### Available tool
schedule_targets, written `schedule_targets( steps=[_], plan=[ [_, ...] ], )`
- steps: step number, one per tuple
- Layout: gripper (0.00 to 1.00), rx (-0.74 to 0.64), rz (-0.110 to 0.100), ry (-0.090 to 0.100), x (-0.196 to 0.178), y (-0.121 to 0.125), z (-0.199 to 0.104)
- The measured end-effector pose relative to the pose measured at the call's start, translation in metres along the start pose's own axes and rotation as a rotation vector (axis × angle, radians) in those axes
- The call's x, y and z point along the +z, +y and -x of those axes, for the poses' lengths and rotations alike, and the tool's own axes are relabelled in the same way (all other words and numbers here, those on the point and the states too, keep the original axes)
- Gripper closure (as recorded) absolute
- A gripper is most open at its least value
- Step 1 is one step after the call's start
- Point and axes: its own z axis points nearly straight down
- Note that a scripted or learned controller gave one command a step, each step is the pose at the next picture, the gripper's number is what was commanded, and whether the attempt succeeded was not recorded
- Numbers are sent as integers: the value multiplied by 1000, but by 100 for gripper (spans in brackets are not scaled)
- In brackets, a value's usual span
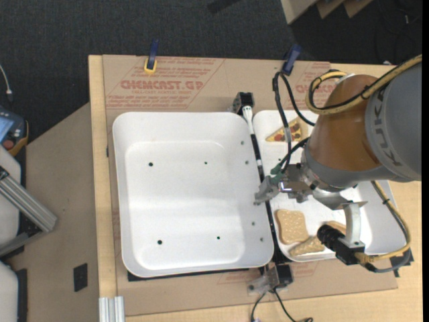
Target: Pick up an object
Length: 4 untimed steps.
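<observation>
Camera view: arm over the right bin, gripper low at the seam between the two bins.

The arm (362,133), grey with an orange band, reaches in from the right and covers much of the right bin (385,230). The gripper (271,188) sits at that bin's left edge, just beside the left bin (184,186); whether it is wide, narrow or holding anything cannot be told from here. A tan toast-like slice (291,225) lies in the right bin just below the gripper, apart from it, with a second tan piece (308,247) touching its lower right. A pizza-like wedge (280,135) lies near the bin's top. Both bins rest on the cardboard-covered worktop (100,180).
</observation>
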Motion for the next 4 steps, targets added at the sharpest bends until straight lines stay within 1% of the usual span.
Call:
schedule_targets(
  steps=[1,2,3,4],
  plan=[
    [0,18,2,-8,-72,0,71],
    [0,6,6,-4,-173,5,33],
    [0,13,-24,-2,13,-4,27],
    [0,8,0,-4,-71,1,10]
  ],
)
